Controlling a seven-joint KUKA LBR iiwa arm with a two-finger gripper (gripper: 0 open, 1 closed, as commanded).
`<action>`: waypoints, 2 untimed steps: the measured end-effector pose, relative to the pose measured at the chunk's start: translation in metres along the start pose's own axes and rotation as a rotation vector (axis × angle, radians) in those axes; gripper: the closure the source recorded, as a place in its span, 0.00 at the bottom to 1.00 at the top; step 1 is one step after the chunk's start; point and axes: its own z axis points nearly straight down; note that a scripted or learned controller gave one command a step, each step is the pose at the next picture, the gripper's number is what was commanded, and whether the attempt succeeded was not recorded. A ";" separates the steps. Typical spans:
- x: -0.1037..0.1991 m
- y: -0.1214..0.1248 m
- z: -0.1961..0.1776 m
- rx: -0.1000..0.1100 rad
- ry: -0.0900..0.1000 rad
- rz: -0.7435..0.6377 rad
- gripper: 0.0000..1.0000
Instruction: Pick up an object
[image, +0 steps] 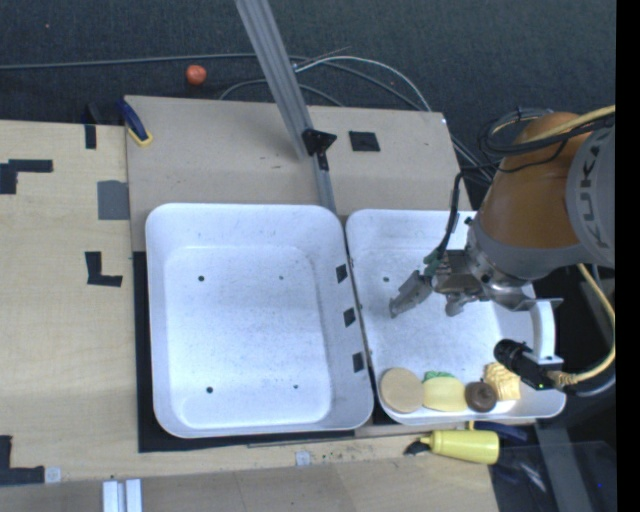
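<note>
Gripper hangs spread and holding nothing over right bin; the small toy foods bunched along its near wall look light, hard and slick, best pinched across the tan disc.

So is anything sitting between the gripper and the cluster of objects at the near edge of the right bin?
Nothing visible. The gripper is above bare floor of the right bin, and the tan disc, yellow piece and dark round piece lie along the near edge with only bare white floor between.
</note>
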 end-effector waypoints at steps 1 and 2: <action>0.036 0.007 -0.039 -0.003 -0.001 0.066 0.00; 0.017 0.053 -0.061 -0.002 -0.002 -0.014 0.00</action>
